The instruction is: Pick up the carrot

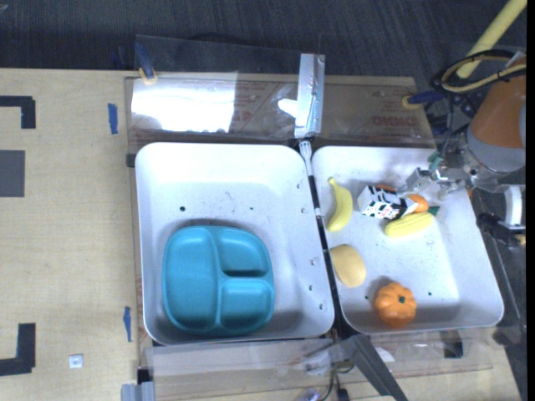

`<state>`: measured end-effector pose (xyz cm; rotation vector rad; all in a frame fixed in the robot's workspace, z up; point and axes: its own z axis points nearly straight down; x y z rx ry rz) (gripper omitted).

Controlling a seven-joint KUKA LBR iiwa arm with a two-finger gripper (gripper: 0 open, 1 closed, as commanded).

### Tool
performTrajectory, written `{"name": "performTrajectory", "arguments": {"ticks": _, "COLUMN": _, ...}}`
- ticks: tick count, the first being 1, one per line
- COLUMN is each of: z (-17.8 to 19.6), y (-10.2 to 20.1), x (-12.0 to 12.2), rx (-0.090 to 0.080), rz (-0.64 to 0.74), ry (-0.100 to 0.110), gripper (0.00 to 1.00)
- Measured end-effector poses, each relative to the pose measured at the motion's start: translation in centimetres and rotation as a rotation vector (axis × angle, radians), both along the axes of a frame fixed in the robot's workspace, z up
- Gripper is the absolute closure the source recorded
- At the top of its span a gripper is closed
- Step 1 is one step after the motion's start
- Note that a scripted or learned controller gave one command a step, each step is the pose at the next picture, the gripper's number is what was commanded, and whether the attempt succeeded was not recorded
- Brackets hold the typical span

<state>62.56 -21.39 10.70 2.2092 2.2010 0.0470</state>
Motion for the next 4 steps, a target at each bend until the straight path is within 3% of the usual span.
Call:
{"name": "performTrajectory", "arguments": {"ticks": 1, "z": 6.7, "y": 3.4, "x": -3.5, "rx": -0.007, "rz": 0.029, "ry": 0.029, "gripper": 0.0}}
{"name": "performTrajectory", "arguments": {"ticks": 2, "z": -0.1, "y": 0.9, "x": -1.8, "rx": 0.014, "rz": -0.31, "ry": 0.028, "gripper": 0.0}}
{"name": "performTrajectory", "arguments": {"ticks": 3, "z": 0.3, "y": 0.4, "x": -2.4, "rx": 0.006, "rz": -0.315, "ry": 0.041, "gripper": 1.0}}
{"name": "performTrajectory", "arguments": {"ticks": 4, "z": 6.4, "y": 2.8, "x": -7.7, "rx": 0.004, "rz": -0.386, "ry": 0.037, "gripper": 1.0}}
